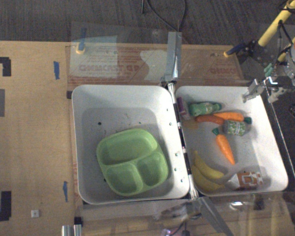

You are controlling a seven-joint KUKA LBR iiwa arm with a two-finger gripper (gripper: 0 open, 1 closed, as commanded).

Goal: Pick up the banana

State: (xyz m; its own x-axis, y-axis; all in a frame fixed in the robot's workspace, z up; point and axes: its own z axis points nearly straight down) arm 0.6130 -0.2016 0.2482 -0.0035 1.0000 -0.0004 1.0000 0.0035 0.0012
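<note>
While the left bin point(83, 107) holds a green plate point(132, 161), the banana point(206, 173) (yellow) lies in the right bin point(270, 146).

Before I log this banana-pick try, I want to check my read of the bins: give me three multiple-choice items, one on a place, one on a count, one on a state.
1. Where does the banana lie?
A. right bin, near corner by the divider
B. on the green plate
C. on the bare bench

2. How many carrots are in the right bin?
A. one
B. three
C. five

3. What does the green divided plate hold?
A. nothing
B. the banana
C. a carrot

Answers: 1 A, it rests against the bin's near-left wall. 2 B, two lie by the bottles, one sits mid-bin. 3 A, its three compartments are bare.
</note>
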